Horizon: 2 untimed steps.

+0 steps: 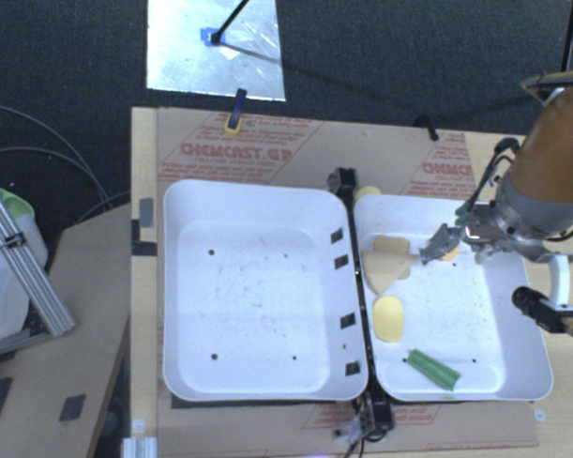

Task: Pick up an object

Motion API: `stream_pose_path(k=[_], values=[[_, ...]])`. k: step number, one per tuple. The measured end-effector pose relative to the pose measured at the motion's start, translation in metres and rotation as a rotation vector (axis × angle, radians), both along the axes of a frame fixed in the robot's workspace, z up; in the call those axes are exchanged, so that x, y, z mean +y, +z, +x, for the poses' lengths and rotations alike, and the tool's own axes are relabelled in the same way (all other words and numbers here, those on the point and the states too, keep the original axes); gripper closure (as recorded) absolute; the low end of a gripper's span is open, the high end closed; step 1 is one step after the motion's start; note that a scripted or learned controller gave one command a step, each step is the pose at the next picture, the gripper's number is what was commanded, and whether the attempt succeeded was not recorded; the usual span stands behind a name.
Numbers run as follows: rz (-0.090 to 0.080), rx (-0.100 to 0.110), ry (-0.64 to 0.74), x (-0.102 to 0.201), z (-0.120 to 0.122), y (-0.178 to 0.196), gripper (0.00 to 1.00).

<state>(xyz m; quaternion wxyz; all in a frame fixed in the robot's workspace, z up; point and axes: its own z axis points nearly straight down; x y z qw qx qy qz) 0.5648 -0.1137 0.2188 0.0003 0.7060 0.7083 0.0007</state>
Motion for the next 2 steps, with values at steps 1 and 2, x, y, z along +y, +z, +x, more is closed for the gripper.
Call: stream_pose_path(k=[1,2], values=[[0.004,0.016,-0.001,0.033,-0.072,-0.111,0.00],[-0.002,-0.005,0.001,0.011,-0.015,-0.107,0.00]])
